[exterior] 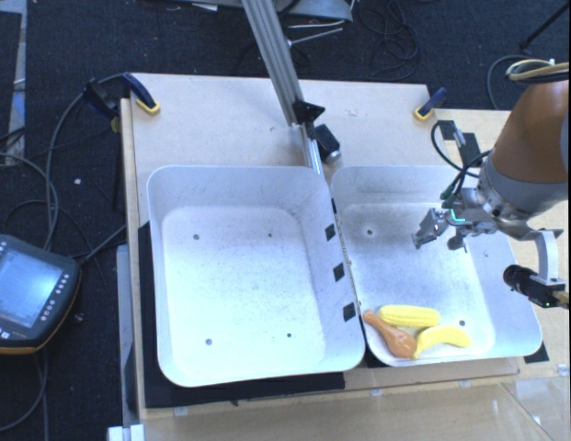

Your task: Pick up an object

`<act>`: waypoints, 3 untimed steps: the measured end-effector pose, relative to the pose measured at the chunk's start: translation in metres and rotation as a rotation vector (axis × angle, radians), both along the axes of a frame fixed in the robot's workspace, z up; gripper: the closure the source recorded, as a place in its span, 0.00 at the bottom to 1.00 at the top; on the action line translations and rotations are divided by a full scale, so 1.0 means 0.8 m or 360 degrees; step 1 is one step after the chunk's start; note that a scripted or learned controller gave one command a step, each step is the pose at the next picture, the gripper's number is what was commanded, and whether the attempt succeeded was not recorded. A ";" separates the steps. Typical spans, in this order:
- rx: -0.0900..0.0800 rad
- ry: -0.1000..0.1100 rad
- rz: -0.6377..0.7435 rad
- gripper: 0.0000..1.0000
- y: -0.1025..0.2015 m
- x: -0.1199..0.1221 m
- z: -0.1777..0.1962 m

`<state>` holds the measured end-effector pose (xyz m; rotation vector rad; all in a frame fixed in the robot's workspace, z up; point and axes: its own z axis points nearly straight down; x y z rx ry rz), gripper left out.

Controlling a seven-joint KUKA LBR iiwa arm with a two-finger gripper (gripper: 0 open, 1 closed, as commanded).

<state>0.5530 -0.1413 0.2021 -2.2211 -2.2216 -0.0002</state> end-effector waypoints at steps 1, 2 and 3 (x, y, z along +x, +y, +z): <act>0.0000 0.0000 0.0000 0.00 0.000 0.000 0.000; 0.0001 0.0006 0.0001 0.00 0.005 0.000 -0.054; 0.0001 0.0006 -0.0001 0.00 -0.001 0.004 -0.110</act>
